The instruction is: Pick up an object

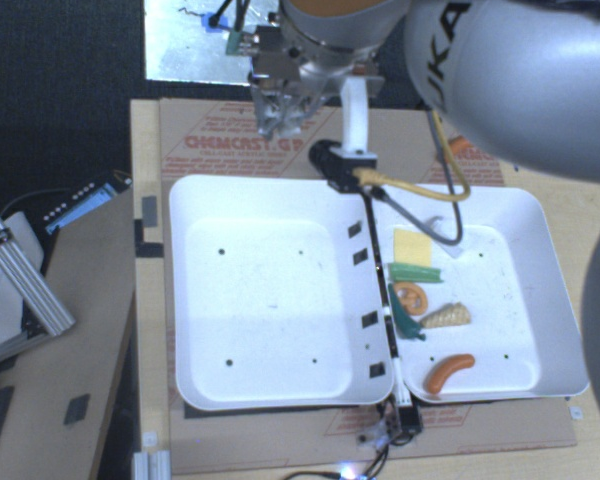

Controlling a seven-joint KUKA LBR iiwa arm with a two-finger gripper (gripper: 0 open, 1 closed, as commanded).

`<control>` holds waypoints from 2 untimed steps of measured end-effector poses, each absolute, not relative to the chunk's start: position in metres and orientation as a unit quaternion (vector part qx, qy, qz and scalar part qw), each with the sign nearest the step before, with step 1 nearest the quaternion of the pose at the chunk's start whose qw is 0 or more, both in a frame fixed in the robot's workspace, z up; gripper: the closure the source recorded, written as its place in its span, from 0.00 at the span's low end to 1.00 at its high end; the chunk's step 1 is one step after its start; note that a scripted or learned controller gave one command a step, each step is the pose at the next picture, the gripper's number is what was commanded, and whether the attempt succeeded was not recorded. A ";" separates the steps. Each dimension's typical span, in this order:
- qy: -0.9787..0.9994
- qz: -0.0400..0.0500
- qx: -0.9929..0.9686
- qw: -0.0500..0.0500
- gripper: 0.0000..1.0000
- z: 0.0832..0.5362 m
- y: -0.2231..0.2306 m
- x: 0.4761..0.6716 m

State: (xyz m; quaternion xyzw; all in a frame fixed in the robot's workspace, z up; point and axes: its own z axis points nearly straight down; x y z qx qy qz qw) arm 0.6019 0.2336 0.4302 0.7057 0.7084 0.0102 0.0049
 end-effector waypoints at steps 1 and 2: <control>0.709 0.007 0.705 0.003 1.00 0.539 0.227 0.608; 0.709 -0.007 0.705 -0.004 1.00 0.388 0.235 0.545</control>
